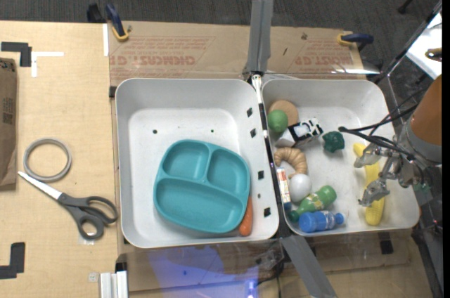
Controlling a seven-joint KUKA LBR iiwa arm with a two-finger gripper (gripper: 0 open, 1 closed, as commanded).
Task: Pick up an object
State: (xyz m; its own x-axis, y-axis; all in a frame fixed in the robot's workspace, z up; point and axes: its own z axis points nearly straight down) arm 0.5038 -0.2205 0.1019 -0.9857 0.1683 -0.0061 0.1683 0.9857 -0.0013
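Looking down on the bench, you see two shallow white plastic bins side by side, the left bin [133,149] and the right bin [330,89], meeting at a central divider. Your grey arm with its orange band [429,121] comes in from the right edge, and the two-finger metal gripper [371,180] hangs low over the right part of the right bin, its fingers spread apart with nothing between them. One fingertip sits at the upper end and the other near the lower end of a cluster of yellow plastic pieces [374,209] lying against the bin's right wall; whether the fingers touch them you cannot tell. The other candidates lie to the gripper's left: a dark green lumpy toy [333,142], a small black-and-white toy [306,130], a green ball [278,121] resting against a tan round piece [285,108], a tan wooden ring [294,157], a white egg-shaped object [300,185], a green plastic bottle [318,198] and a blue plastic bottle [320,221] near the front wall. A thin red-and-white tube [283,185] lies along the divider. In the left bin you have a teal divided plastic plate [200,184] with an orange carrot-shaped toy [246,219] just beside its lower right edge. Out on the wooden tabletop to the left, a roll of clear tape [47,158] sits above a pair of grey-handled scissors [74,205].
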